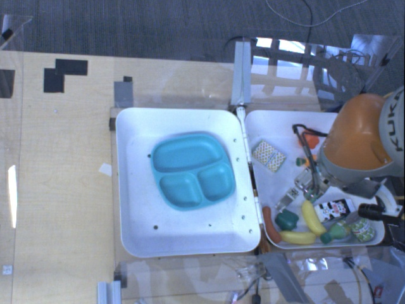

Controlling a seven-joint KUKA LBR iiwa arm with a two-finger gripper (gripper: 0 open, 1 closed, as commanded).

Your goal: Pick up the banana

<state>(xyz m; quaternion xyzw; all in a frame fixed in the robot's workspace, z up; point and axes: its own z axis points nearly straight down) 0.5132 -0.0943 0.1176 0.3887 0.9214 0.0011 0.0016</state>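
At the right bin's (278, 122) five-o'clock corner, we hover our tool (297, 194), spread and empty, at ten o'clock of the banana (311, 216), so we judge descent comes next.

Looking like a robotics lab: KUKA arm (361, 138) w/ orange band reaching over two white bins (136, 233) on a plywood bench (57, 170), loose cables (304, 8) trailing across grey carpet, clear guard panels standing along the bench edges.
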